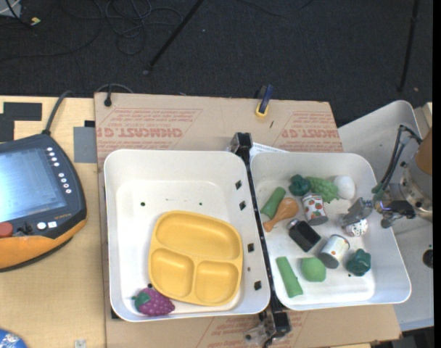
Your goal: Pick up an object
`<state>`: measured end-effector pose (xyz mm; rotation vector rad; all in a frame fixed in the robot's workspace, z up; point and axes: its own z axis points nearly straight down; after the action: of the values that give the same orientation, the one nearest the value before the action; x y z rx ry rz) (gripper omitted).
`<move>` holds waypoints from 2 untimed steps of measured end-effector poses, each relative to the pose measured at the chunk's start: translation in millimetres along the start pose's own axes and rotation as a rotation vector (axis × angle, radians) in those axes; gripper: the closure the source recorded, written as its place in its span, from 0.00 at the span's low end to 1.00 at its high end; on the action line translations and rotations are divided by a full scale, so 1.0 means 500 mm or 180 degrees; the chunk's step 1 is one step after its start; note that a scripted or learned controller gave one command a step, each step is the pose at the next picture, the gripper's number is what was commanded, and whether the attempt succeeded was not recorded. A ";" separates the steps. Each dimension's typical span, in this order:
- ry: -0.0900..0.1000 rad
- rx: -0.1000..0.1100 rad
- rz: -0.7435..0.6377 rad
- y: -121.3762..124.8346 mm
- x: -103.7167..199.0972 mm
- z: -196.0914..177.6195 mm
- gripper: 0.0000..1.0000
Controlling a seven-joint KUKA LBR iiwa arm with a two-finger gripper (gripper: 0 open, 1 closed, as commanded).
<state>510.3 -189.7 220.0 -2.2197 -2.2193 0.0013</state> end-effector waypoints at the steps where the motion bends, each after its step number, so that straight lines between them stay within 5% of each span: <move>1: 0.0003 0.0003 0.0001 -0.001 -0.002 -0.019 1.00; 2: -0.0002 -0.0007 -0.0012 0.091 0.069 0.014 1.00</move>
<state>555.5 -155.1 213.0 -2.2167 -2.2250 -0.0003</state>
